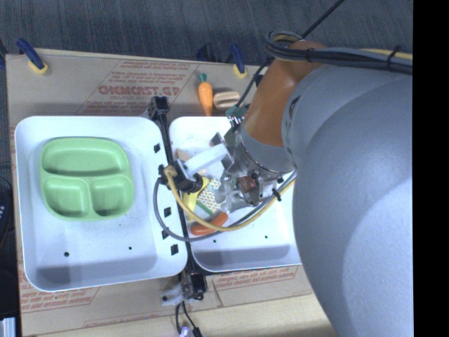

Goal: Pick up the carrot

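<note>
End effector (223,192) sits low in right bin (242,258) w/ clutter; can't tell its state. Carrot (205,97) lies outside on surface (133,83), prob. stray.

Two bins are sitting side by side on the tabletop (105,83). A divided tray (86,177) is lying in the left bin (42,258). The arm (337,160) is reaching into the right bin (238,258) from the right. Behind that bin, a carrot (205,95) is lying on the tabletop, just beside a small block (226,101) to its right.
</note>
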Action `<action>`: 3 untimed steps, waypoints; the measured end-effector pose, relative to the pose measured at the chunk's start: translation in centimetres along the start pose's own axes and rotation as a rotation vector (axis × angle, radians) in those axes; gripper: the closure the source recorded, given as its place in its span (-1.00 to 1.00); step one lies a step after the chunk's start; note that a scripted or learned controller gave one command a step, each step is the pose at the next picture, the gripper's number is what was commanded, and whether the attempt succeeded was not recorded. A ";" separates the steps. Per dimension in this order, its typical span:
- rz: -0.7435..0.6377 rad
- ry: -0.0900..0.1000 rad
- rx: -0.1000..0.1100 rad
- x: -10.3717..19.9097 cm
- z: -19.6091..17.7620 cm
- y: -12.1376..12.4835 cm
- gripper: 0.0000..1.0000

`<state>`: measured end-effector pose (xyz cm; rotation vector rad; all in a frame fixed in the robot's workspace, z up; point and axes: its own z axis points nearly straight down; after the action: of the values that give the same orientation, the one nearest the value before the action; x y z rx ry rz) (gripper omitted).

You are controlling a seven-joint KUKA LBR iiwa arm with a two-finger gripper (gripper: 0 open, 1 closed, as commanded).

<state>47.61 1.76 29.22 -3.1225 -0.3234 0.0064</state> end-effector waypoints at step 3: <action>-0.025 -0.004 -0.001 2.2 4.5 -10.3 1.00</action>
<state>47.60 12.33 24.73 -3.1194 -0.3630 0.0121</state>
